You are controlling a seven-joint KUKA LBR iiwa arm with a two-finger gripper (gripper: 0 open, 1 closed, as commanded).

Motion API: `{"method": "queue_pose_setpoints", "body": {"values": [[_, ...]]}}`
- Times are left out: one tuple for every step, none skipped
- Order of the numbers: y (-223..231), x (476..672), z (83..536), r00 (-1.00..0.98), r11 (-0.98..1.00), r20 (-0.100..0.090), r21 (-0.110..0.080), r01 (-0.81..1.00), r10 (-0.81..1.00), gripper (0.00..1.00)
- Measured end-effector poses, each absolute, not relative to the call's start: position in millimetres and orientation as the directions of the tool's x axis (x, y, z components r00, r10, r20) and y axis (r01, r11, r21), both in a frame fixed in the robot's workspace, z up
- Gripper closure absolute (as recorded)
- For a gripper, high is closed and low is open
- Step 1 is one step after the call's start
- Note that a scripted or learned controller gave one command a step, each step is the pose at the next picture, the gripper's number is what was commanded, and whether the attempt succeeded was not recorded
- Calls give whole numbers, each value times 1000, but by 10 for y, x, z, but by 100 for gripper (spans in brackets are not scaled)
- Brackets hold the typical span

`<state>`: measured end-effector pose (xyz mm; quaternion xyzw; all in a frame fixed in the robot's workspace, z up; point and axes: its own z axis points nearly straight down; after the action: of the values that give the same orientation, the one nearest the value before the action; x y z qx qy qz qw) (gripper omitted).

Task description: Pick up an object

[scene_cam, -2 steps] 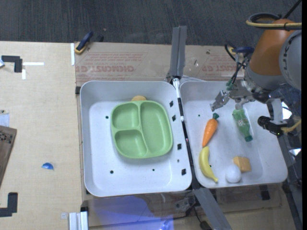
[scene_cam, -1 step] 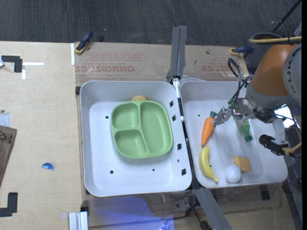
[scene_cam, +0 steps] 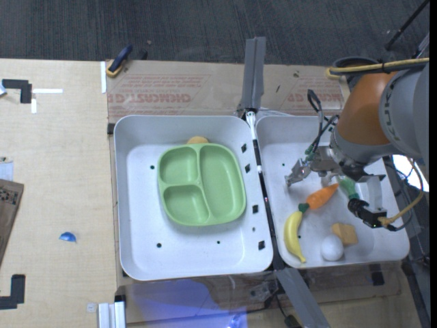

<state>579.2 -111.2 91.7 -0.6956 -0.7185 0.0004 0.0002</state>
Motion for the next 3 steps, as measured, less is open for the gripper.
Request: {"method": "queue_pose_setpoints", "body": {"values": [[-1476, 5410, 917, -196, 196, 0, -1, 981, 981, 0], [-1283, 4772, 912, -329, 329, 1, -1, 944, 944, 0], [-1287, 4781, 1000, -325, 325, 1, 0, 946, 946, 100]]}}
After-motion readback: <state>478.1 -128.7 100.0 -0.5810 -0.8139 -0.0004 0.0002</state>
